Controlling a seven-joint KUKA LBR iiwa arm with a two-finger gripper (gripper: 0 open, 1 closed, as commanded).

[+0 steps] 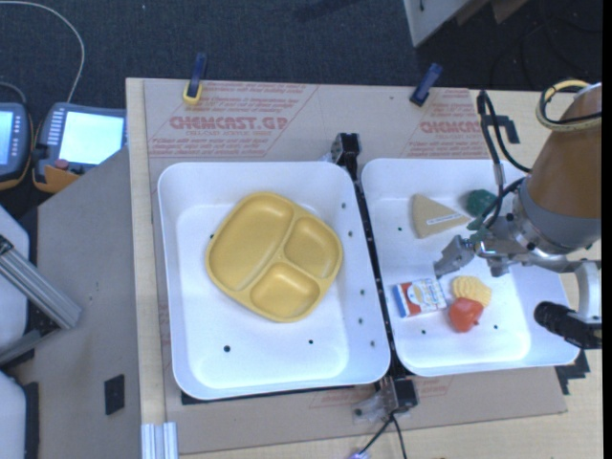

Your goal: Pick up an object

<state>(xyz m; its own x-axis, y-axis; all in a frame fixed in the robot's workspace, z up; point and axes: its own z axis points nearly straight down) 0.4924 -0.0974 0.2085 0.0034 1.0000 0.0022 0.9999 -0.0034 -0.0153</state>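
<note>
Two white bins sit side by side on the worktop [143, 256]. Left bin [182, 342] holds a yellow divided plate [274, 254], three compartments, roughly centred, turned at an angle.

Right bin [421, 357] has all the small items. Tan cheese wedge [435, 215] near the upper middle. Green item [478, 200] just to its right, partly hidden by the arm, can't tell what it is. Lower down, a red-white-blue carton [420, 298] lying flat, a yellow corn piece [471, 290] just right of it, and a red item [464, 316], tomato-like, touching or nearly touching the corn from below.

Arm comes in from the right, orange band [569, 161] over the bin's right side. Hand [464, 256] is low inside the right bin, metal parts pointing left. It sits between the cheese wedge above and the carton/corn cluster below; corn is just below and slightly right of it, carton below-left, cheese up-left and apart. Nothing visible between its fingers; how far they are spread can't be made out from this angle. All items rest on the bin floor.
</note>
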